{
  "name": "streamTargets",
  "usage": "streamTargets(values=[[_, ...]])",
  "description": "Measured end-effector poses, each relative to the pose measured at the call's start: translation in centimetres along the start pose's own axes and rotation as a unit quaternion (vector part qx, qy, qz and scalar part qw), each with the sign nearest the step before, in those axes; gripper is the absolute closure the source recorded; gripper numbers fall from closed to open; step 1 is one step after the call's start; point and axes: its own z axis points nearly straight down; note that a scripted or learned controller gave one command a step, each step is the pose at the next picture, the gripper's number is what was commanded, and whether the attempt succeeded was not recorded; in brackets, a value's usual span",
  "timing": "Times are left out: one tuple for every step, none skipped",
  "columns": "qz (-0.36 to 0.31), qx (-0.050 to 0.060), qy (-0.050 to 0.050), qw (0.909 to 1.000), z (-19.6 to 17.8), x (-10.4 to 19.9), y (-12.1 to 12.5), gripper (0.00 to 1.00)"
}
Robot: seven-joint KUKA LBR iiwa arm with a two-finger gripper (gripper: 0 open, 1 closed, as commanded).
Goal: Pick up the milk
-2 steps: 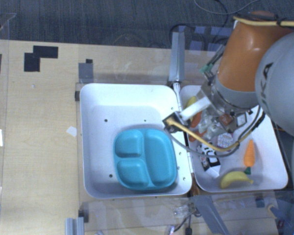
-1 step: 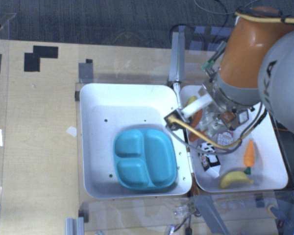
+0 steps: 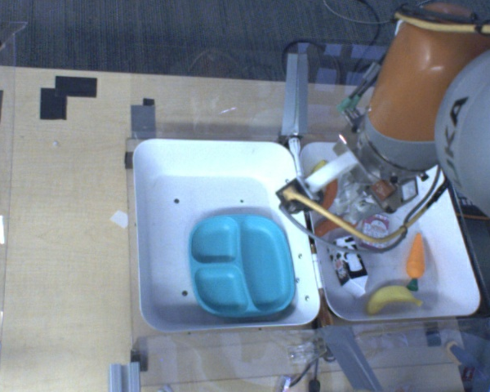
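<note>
The milk [image 3: 350, 265] looks like a small black-and-white carton lying near the front left of the right bin [image 3: 465, 288]. My gripper [image 3: 362, 207] hangs over the middle of that bin, a little behind the carton, under the orange-banded wrist. The arm hides most of what is below the gripper, and nothing can be seen held in it.
A blue divided plate [image 3: 242, 265] lies in the left bin [image 3: 159, 219]. In the right bin, a carrot [image 3: 416, 256] and a banana [image 3: 392, 298] lie at the front right. A reddish-brown item [image 3: 325, 221] sits by the left wall, next to the gripper.
</note>
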Motion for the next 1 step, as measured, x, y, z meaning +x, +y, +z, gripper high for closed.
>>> streamTargets(values=[[0.053,0.004,0.0,0.9986,3.44,-0.51,-0.35,1.0]])
